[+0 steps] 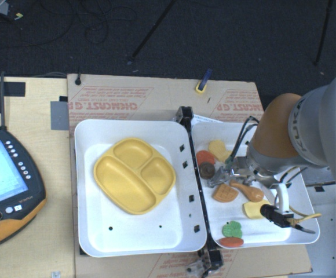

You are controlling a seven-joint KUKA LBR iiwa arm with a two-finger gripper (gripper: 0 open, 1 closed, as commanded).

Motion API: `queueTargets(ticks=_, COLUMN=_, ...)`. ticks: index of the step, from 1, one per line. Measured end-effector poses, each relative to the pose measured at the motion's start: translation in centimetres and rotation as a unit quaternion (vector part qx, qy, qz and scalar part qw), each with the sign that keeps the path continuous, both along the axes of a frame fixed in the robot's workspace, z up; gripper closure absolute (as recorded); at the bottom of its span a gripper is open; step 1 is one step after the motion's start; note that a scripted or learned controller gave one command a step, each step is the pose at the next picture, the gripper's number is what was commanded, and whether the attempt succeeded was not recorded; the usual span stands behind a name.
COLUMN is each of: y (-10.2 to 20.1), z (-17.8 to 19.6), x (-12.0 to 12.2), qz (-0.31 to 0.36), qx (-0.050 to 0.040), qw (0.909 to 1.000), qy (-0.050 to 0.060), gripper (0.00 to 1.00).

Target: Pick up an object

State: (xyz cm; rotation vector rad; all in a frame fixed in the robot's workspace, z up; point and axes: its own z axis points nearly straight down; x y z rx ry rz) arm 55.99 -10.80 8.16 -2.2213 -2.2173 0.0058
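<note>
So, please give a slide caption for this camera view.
Arm reaching into the right bin of toy food; yellow tray in the left bin.

dark floor (156, 22), cables; cardboard-covered bench (127, 97)

The arm (307, 129) reached in from the right, its grey body bulking large at the right edge and its orange band (275, 126) sitting above the wrist. From there the wrist dropped down and to the left, ending in the gripper (223, 175), which sat low over the right-hand side of the bench. Dark cables looped from the wrist, and the gripper's tips were too cluttered to make out.
</note>
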Motion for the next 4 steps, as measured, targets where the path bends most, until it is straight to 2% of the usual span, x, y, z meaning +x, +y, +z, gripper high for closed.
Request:
queueTargets(ticks=1, y=-0.3, z=1.2, x=0.1, qz=-0.004, qx=0.0007, qw=1.0, qy=0.002, gripper=1.0)
queueTargets(ticks=2, y=4.1, z=10.8, x=-5.3, qz=0.002, qx=0.0015, qw=1.0, qy=-0.002, gripper=1.0)
queueTargets(ticks=3, y=3.9, z=11.1, x=-5.3, qz=0.0, qx=0.0016, qw=1.0, qy=0.004, gripper=1.0)
queueTargets(ticks=4, y=12.3, z=19.0, x=-5.8, qz=0.005, qx=0.0019, qw=1.0, qy=-0.003, gripper=1.0)
